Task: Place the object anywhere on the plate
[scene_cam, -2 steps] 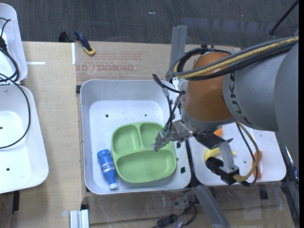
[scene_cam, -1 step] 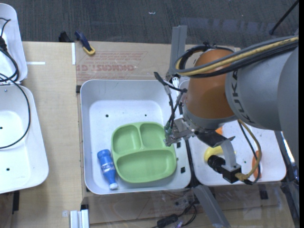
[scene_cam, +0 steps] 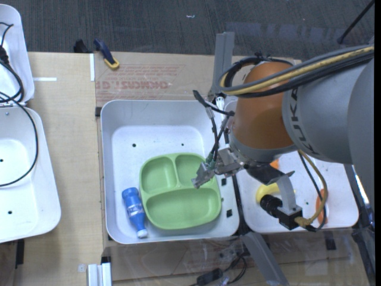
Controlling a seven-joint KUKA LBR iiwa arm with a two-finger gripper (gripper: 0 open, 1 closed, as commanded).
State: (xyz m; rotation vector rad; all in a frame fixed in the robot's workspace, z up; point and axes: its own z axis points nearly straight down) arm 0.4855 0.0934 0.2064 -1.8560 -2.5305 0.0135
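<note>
Plate [scene_cam: 178,204], green and divided into three compartments, lay in the left bin [scene_cam: 119,136], with a blue bottle [scene_cam: 134,210] touching its left rim. We found the tool [scene_cam: 202,176] hanging over the plate's right edge, near the divider between the upper right and lower compartments. We could not tell how far it stood open, nor whether it had hold of anything; its tip was small and dark against cables. We judged the step to be either delivery over the plate or an approach with nothing carried. Were the bottle the object, the next move would call for travel left and a descent over it. In the right bin [scene_cam: 333,216], yellow and orange items [scene_cam: 268,190] were largely hidden beneath the arm [scene_cam: 309,112], and we could not identify them.
</note>
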